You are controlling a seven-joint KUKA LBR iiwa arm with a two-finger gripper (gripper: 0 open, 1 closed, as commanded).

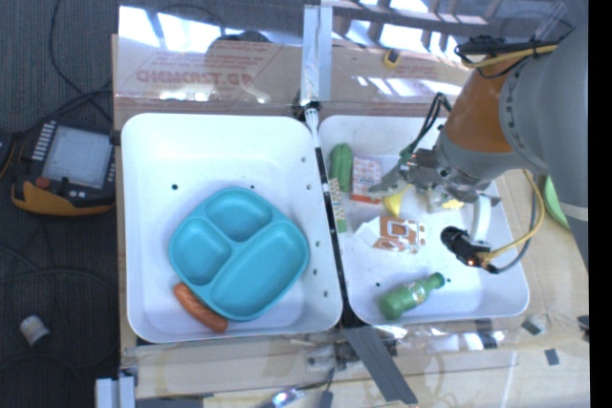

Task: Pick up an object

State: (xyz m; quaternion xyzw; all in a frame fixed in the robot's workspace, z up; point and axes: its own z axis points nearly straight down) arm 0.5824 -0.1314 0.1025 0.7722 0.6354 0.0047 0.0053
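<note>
- Since my arm reaches in from the right over the right bin, I should settle on one target there; the left bin carries a blue divided plate with an orange sausage-like piece at its lower edge.
- My gripper hangs low near a small yellow piece; open or closed, I cannot tell.
- Likeliest pick, I judge: that yellow piece, beside an orange-and-white packet; I would descend straight and centre before closing.
- Further off lie a green bottle and a green cucumber.
</note>
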